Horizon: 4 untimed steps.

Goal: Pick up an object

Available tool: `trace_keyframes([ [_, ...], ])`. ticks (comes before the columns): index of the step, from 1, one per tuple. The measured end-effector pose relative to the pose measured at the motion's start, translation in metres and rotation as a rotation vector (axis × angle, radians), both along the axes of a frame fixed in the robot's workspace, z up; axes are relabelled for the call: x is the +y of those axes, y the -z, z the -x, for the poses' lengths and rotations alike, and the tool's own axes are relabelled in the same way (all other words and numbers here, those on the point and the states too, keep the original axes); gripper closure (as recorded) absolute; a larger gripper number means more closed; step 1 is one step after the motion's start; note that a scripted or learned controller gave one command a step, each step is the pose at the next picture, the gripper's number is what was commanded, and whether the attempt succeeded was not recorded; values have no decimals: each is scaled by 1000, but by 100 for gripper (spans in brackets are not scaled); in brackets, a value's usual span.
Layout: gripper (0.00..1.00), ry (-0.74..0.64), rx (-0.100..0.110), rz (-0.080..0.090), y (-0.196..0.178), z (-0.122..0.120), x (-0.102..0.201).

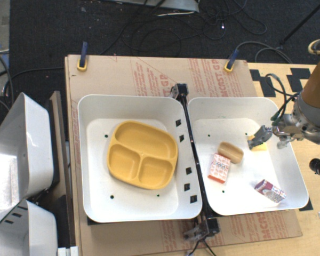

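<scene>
The right bin (240,111) holds a tan bun-shaped piece (232,152), a red and white packet (220,168), a small maroon and white carton (270,191) and a yellow piece (259,146). My gripper (272,138) hangs over the bin's right side, directly above the yellow piece, which it partly hides. Its fingers stand apart, open, with nothing held between them. The left finger (260,135) sits just above the yellow piece.
The left bin (90,143) carries a yellow divided plate (142,154). A black divider with clips (189,143) runs between the bins. White tubs (21,143) stand off the bench at the left. Cables lie behind the bench.
</scene>
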State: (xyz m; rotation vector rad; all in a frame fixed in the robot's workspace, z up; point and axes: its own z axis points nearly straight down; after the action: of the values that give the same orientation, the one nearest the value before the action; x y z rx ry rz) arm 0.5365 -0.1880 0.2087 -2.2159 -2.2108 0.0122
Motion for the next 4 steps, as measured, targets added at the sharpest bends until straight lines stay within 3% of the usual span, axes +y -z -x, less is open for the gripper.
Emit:
trace_keyframes([
  [1,0,-4,-13,3,-7,-3,1],
  [3,0,-3,-9,1,96,-7,16],
  [4,0,-1,-17,1,114,-9,16],
])
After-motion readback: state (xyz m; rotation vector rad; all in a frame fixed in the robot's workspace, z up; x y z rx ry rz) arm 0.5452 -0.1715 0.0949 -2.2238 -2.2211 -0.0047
